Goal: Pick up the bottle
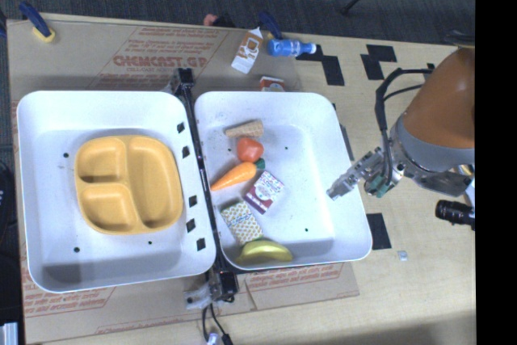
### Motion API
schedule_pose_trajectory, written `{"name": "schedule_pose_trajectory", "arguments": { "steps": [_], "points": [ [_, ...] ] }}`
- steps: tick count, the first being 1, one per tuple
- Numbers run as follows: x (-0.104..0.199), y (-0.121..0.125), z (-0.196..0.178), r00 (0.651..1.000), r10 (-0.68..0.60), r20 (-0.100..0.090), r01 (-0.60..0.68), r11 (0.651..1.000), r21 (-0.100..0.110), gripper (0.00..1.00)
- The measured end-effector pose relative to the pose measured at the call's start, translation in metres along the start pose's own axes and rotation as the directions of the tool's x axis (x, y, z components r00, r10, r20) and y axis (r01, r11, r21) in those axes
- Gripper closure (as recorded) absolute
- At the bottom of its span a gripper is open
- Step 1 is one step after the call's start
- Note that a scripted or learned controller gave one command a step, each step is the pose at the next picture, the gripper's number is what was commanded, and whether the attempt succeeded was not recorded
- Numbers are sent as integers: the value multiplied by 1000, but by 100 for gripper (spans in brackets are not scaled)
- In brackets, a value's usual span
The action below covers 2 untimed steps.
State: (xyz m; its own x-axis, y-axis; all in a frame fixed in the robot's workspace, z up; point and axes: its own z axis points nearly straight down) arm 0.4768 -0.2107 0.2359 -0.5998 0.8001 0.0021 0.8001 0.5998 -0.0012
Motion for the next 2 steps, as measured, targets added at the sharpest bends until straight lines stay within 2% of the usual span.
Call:
{"name": "schedule_pose_trajectory", "arguments": {
  "steps": [1, 2],
  "points": [
    [0, 0, 2, 996, -86, -2, 86, 996, 1, 100],
    [-1, -1, -3, 999, 49, 3, -49, 999, -1, 100]
  ]
}}
